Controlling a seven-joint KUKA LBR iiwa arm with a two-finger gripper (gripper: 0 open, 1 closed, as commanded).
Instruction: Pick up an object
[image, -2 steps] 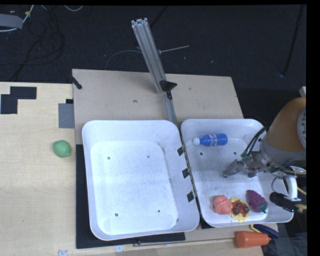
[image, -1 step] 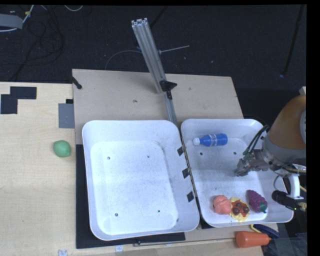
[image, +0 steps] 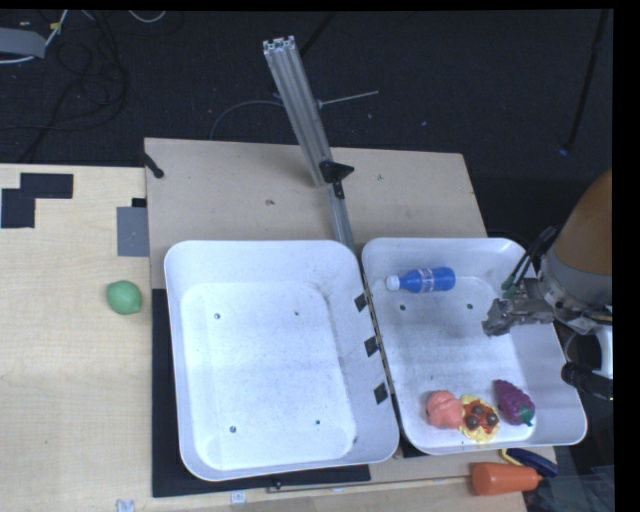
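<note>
**Gripper low at the right bin's edge, four objects lying in the bin**

The right bin (image: 455, 250) serves as the landmark here. The gripper (image: 498, 322) hangs over its right-hand portion, close to the right wall and roughly halfway along the bin's length. It appears as a dark cluster of parts, and whether it is spread or pressed together cannot be told from this view. Nothing shows between its tips. The arm (image: 585, 245), grey with its orange band, comes in from beyond the bin's right wall.

Inside the right bin, a blue bottle (image: 424, 280) with a white cap lies on its side near the far wall, its cap end pointing toward the divider shared with the left bin (image: 190, 265). It lies well apart from the gripper. Along the near wall of the right bin three items lie in a row: a pink-orange object (image: 443, 408) nearest the divider, a yellow object with dark red spots (image: 480, 420) touching it, and a purple object (image: 514, 401) just beside that, nearest the right wall.

Outside the right bin, just past its near wall, an orange object (image: 503, 478) rests on the bench. A green ball (image: 125, 297) sits on the light wooden surface well beyond the left bin, on the side away from the right bin.
</note>
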